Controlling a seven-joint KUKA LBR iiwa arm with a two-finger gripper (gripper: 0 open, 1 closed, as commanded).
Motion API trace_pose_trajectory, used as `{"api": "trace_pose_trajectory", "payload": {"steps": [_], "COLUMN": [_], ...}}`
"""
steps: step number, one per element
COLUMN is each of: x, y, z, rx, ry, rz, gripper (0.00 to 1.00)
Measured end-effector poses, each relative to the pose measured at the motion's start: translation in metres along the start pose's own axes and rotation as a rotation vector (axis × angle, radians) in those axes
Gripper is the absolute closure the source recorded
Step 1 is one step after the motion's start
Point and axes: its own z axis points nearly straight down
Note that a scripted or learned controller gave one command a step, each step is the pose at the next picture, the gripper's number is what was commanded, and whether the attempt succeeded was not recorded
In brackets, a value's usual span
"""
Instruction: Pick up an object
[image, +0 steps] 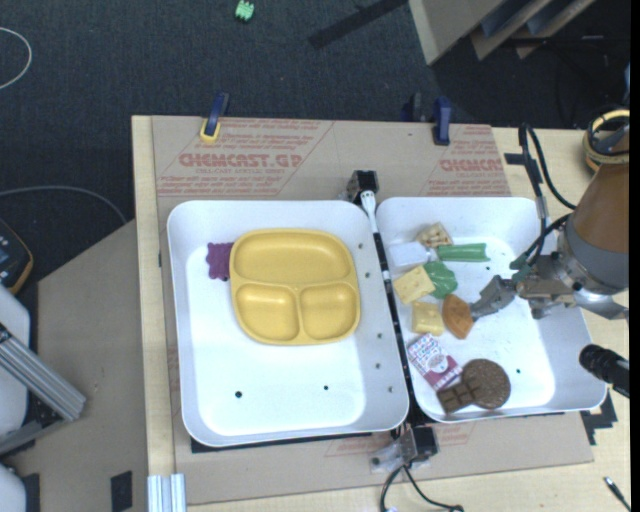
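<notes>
The worktop (300, 140) is covered by 2 white bins (200, 330). A yellow tray (295, 283) is seen far left of the jaws (487, 300). An orange lump (458, 316) is just beside them; their state cannot be told.

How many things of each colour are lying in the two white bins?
Yellow: 3, divided plate and two blocks
Green: 2
Brown: 2
Purple: 1
Tan: 1
Red-and-white: 1
Total: 10
</notes>
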Motion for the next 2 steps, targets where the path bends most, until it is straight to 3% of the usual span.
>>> {"api": "trace_pose_trajectory", "payload": {"steps": [1, 2], "x": [0.000, 0.000], "y": [0.003, 0.004], "z": [-0.007, 0.034], "rx": [-0.014, -0.011], "ry": [-0.002, 0.000], "rz": [-0.004, -0.003], "gripper": [0.00, 0.00]}}
